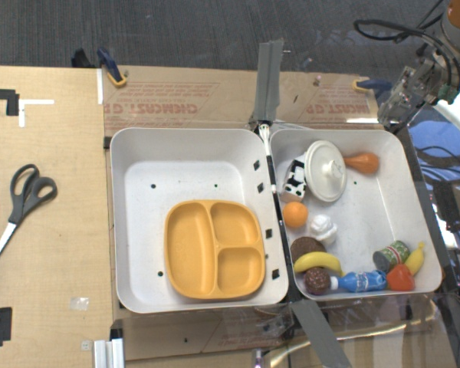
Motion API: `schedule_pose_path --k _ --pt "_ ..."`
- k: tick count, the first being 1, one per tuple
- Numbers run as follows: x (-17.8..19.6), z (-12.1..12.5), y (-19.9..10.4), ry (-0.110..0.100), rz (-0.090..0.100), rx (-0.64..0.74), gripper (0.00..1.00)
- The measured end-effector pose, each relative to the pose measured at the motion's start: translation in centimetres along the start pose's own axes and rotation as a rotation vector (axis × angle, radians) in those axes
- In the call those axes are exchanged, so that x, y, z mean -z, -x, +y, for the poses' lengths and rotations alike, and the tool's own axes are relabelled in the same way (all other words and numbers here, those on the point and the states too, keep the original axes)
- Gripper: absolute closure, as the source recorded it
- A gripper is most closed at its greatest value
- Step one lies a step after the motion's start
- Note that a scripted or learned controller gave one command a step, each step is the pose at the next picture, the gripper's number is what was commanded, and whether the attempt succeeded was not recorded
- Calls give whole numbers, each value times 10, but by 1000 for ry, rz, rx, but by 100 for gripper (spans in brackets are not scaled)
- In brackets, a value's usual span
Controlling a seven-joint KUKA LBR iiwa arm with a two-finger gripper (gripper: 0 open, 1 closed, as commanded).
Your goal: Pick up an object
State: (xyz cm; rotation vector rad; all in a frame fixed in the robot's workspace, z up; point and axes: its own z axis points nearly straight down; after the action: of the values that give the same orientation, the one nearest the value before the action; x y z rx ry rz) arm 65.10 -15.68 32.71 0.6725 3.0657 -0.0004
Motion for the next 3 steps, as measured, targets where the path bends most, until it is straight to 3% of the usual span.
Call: schedule_pose_path --k 1,2,3 --pt "58 -63 21 0 -4 222 100" --pt "77 -61 22 1 -4 494 100" --pt "80 -54 36 1 -4 890 100"
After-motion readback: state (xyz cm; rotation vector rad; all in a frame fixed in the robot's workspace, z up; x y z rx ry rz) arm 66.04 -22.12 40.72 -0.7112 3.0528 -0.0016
